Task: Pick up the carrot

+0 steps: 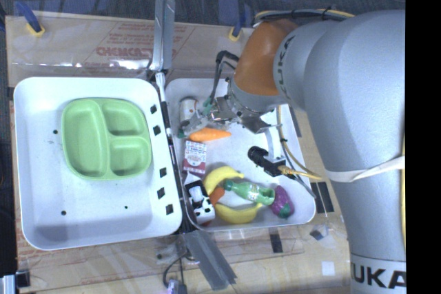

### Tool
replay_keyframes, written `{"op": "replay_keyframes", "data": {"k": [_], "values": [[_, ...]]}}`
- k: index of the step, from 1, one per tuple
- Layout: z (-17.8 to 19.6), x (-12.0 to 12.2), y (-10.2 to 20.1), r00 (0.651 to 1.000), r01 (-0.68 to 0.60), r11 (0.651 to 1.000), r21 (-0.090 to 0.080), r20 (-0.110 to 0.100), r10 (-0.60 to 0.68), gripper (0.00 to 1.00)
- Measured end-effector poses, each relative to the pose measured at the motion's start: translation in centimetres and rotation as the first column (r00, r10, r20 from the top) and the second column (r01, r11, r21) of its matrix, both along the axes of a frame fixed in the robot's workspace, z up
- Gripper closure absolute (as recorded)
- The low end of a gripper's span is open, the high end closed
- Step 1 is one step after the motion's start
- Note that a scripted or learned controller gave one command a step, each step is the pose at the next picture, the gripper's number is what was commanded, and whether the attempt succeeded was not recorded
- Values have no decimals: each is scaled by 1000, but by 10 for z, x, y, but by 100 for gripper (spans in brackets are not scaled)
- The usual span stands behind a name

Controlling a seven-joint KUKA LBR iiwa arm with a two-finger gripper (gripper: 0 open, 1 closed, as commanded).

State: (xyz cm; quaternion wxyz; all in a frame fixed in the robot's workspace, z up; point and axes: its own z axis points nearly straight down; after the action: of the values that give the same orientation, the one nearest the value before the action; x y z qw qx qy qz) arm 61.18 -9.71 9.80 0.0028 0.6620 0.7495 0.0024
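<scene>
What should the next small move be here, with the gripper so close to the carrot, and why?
Probably a short, slow lift straight up, watching whether the carrot comes along. The gripper sits right over it in the right bin, but the view does not settle whether it has a grip. The snack packet and banana lie just below.

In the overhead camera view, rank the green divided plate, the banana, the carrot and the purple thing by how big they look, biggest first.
1. Green divided plate, clearly largest.
2. Banana.
3. Carrot.
4. Purple thing, though it looks close to the carrot and the gripper may hide part of the carrot.
</scene>
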Motion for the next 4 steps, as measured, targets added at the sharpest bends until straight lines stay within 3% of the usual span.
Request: {"op": "replay_keyframes", "data": {"k": [1,2,3,4], "values": [[11,2,2,1000,-5,1000,2,3,5,100],[11,2,2,1000,-5,1000,2,3,5,0],[11,2,2,1000,-5,1000,2,3,5,0],[84,-41,-39,979,-206,979,-2,-6,206,0]]}}
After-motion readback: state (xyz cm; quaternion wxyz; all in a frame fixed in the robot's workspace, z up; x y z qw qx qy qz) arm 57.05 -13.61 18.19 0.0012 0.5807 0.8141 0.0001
